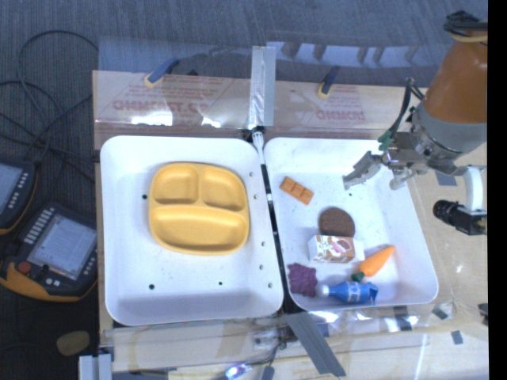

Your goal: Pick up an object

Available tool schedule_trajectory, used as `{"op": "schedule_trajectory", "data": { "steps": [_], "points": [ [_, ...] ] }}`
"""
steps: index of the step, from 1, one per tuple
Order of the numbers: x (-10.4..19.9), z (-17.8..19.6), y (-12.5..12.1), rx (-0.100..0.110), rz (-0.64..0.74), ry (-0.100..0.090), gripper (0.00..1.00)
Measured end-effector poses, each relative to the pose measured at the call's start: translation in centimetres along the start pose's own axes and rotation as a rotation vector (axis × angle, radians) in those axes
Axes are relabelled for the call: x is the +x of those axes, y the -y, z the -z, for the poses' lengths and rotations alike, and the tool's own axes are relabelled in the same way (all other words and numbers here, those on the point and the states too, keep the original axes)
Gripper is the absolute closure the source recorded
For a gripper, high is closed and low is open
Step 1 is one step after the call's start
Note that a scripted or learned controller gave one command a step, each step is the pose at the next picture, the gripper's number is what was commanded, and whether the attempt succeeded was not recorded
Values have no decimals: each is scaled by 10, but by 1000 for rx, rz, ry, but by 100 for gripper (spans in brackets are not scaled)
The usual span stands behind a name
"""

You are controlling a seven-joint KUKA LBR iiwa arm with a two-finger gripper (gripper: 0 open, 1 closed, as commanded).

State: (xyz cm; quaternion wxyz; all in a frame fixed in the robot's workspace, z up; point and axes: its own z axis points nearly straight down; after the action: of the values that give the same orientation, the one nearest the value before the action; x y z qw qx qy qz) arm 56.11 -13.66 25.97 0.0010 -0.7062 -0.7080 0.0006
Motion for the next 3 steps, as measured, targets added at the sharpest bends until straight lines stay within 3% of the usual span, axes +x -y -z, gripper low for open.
{"op": "schedule_trajectory", "data": {
  "steps": [1, 2, 3],
  "points": [
    [-5, -67, -73, 1, 27, 3, 0],
    [-27, -171, 11, -9, 177, 3, 0],
    [-45, -171, -53, -10, -11, 4, 0]
  ]
}}
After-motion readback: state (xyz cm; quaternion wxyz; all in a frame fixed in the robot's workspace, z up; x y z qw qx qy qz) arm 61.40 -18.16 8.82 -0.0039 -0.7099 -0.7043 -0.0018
